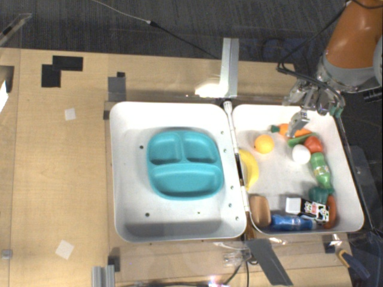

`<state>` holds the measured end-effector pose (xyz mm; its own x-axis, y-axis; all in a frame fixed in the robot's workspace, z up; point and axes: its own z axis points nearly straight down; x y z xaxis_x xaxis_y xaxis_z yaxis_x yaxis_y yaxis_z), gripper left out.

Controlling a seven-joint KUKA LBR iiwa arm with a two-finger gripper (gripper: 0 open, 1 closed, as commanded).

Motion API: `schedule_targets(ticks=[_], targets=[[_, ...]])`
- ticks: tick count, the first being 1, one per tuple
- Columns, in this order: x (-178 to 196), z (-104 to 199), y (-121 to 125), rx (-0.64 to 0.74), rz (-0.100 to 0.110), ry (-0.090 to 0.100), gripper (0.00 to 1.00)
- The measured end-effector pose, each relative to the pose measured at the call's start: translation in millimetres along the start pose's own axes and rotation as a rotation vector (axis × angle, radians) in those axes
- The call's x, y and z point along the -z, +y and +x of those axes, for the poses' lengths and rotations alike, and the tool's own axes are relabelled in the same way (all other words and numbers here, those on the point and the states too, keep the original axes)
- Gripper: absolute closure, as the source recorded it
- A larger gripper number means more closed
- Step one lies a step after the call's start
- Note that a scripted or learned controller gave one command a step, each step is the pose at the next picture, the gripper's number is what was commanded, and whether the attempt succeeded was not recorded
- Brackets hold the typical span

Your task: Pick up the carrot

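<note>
- The tool [297, 123] hangs over the carrot [286, 130] in the right bin [353, 178]; its grip state is unclear.
- Best approach: descend straight, avoiding the orange ball [264, 143].

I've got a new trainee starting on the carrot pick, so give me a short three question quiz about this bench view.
1. True or false: the teal tray lies in the left bin.
2. Which lies nearest the gripper? A) carrot B) blue bottle C) banana
3. Fill in: the white egg lies in the ___ bin.

Key: 1 true; 2 A; 3 right.
</note>
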<state>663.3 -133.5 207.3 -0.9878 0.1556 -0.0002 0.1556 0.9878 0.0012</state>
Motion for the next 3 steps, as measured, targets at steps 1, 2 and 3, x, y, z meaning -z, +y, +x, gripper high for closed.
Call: schedule_targets(ticks=[1,2,3], targets=[[-83,-5,-5,-0.096,0.000,-0.015,0.00],[-76,-8,-60,-0.187,0.001,-0.014,0.00],[-118,-4,-62,-0.536,0.001,-0.001,0.00]])
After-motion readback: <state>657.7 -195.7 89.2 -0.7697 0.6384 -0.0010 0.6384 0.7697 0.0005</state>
